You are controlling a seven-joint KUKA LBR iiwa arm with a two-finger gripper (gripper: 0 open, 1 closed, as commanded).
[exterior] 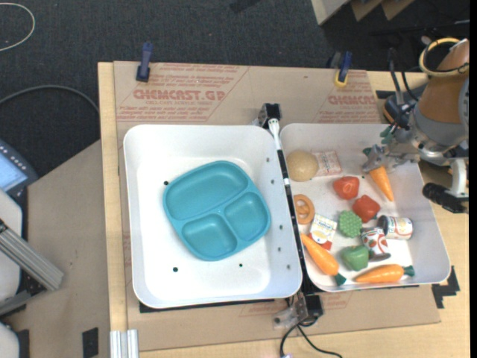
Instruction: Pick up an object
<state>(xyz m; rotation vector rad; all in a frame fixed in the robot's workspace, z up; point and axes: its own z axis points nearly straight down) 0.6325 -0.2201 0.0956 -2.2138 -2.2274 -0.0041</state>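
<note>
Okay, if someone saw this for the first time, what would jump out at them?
First the big teal divided plate, lying alone in the left bin. Then the bright clutter of toy food in the right bin: carrots along the near edge, a red tomato, a green piece and a pretzel. The gripper sits at that bin's far right, with an orange carrot just under it.

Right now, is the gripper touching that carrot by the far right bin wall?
Cannot tell. In the camera view the gripper sits right at the carrot's upper end, but contact isn't clear.
</note>
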